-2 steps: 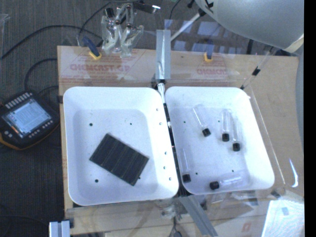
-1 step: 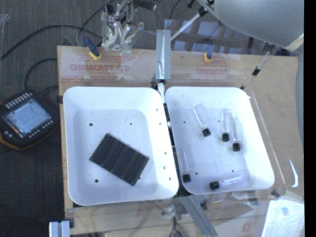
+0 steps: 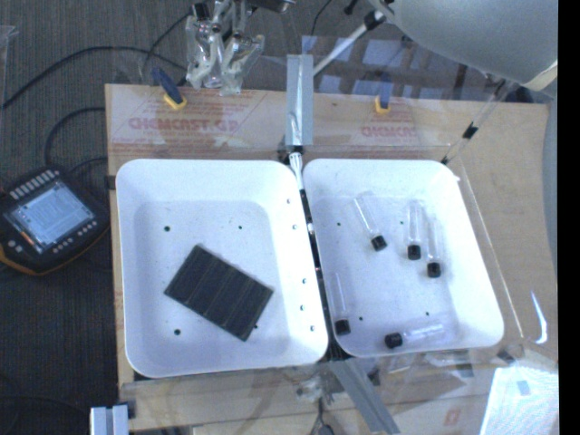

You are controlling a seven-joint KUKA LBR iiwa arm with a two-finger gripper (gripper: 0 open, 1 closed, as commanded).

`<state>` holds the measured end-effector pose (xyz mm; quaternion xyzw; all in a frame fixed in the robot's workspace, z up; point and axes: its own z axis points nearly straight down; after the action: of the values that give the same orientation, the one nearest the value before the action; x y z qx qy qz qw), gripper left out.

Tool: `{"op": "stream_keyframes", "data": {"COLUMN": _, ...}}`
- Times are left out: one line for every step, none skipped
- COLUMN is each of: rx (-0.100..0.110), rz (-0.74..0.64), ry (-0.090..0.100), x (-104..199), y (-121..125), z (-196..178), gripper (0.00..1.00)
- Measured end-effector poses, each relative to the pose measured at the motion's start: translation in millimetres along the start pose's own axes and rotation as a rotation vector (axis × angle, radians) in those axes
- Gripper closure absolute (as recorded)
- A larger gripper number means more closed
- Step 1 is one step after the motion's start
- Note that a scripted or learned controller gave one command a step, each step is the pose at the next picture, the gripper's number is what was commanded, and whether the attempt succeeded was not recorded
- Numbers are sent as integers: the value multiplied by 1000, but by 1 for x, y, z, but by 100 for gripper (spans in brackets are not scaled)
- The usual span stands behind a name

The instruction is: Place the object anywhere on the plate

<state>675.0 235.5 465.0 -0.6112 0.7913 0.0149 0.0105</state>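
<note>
A dark flat plate (image 3: 218,293) lies tilted in the left bin (image 3: 145,188) on the counter (image 3: 127,125). In the right bin (image 3: 471,243) lie five clear little tubes with black caps, like this tube (image 3: 370,218), spread apart. The big grey arm (image 3: 471,12) is at the upper right of the frame.

The pale wooden bench (image 3: 530,198) bears two shallow white plastic bins side by side, touching along their inner edges: the left bin (image 3: 127,243) fills the bench's left half and the right bin (image 3: 471,243) its right half. A clear plastic sheet with faint red lettering (image 3: 217,125) lies along the bench's far edge. Two small yellow clamps, one (image 3: 172,98) near the far left corner and one (image 3: 384,107) further right, grip that edge.
</note>
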Motion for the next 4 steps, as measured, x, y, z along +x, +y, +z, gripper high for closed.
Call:
{"op": "stream_keyframes", "data": {"rx": -2, "rz": 3, "ry": -7, "x": -1, "y": -1, "z": -8, "gripper": 100}}
{"op": "stream_keyframes", "data": {"rx": -4, "rz": 6, "ry": -14, "x": -2, "y": -3, "z": -16, "gripper": 100}}
{"op": "stream_keyframes", "data": {"rx": -5, "rz": 9, "ry": -22, "x": -3, "y": -4, "z": -24, "gripper": 100}}
{"op": "stream_keyframes", "data": {"rx": -7, "rz": 13, "ry": -30, "x": -3, "y": -6, "z": -32, "gripper": 100}}
